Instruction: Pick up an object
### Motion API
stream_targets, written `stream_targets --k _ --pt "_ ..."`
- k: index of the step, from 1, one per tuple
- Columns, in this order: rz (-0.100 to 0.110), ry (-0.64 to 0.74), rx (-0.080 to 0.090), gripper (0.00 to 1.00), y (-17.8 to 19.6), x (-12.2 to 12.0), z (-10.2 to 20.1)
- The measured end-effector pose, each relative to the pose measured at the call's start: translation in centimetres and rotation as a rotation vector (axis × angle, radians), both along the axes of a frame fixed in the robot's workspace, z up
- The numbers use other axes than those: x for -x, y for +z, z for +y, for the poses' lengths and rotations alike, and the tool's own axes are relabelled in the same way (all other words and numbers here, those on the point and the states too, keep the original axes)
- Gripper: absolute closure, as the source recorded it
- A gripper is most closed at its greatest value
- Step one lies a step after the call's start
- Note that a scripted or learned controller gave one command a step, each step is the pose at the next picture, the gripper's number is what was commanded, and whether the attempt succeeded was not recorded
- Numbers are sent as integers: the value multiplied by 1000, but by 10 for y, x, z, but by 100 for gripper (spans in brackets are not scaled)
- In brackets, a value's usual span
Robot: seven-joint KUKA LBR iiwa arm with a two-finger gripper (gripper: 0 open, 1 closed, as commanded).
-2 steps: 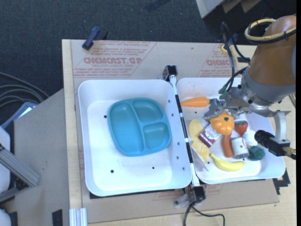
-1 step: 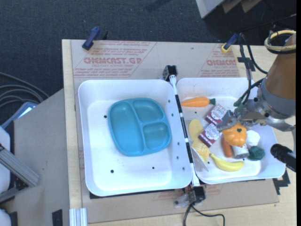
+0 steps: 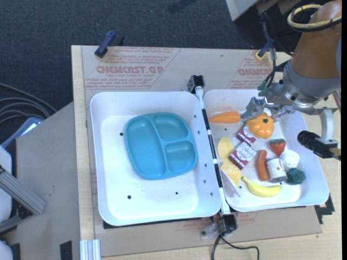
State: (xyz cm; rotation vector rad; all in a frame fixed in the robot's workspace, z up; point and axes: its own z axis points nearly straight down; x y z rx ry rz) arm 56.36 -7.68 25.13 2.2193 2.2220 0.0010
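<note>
Here, a blue tray [image 3: 161,144] lies in the left bin [image 3: 108,199]. The right bin [image 3: 312,191] holds a carrot [image 3: 225,117], a banana [image 3: 261,188] and an orange pepper [image 3: 261,126]. The gripper [image 3: 264,108] sits just above the pepper; I cannot tell its jaw state. Crowding could cause a slip.

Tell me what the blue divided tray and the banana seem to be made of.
Blue divided tray: likely moulded plastic, judging by its uniform colour, rounded compartments and soft sheen. Banana: probably a plastic toy, with even yellow and a smooth surface, though the view is too coarse to be sure.
</note>
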Motion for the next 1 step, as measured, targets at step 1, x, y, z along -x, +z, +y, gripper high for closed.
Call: stream_targets --k 1 --pt "4 -2 -1 100 -1 40 -3"
